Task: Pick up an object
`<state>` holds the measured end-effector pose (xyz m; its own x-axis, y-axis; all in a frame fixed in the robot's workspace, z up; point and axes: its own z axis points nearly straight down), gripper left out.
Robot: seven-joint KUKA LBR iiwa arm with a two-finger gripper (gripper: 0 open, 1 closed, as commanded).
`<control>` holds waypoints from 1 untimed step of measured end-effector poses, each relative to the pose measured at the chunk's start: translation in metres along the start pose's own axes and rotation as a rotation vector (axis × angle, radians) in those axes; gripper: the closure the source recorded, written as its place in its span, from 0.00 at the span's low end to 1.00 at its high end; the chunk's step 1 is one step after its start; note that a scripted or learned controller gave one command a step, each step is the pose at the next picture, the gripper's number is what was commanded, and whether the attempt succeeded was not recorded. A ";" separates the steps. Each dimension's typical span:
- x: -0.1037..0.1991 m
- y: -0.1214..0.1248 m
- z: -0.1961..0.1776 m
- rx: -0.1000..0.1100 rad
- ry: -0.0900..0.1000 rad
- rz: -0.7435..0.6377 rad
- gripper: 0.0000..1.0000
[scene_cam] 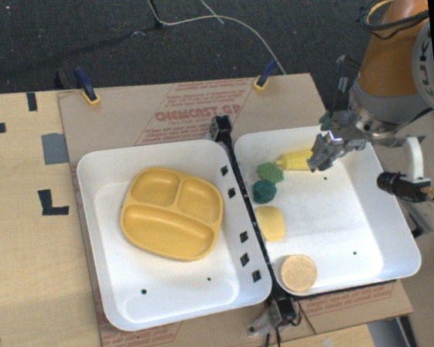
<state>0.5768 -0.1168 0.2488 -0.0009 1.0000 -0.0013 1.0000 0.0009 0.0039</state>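
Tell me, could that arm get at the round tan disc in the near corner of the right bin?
Probably yes. The tan disc lies flat with nothing on top of it, and the end effector is over the same bin.

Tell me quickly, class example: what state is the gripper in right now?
Gripper: low over the right bin, right beside the yellow object; open or closed cannot be told, and no hold is visible.

Red print runs across the brown cardboard sheet under the bins, up and to the left of the gripper. Its largest line seems to read "CHEMCAST GP"; the smaller lines around it are too blurred to make out.
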 end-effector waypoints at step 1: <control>0.050 0.005 -0.003 0.004 0.003 -0.005 1.00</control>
<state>0.5821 -0.0663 0.2520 -0.0064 1.0000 0.0014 1.0000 0.0064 -0.0002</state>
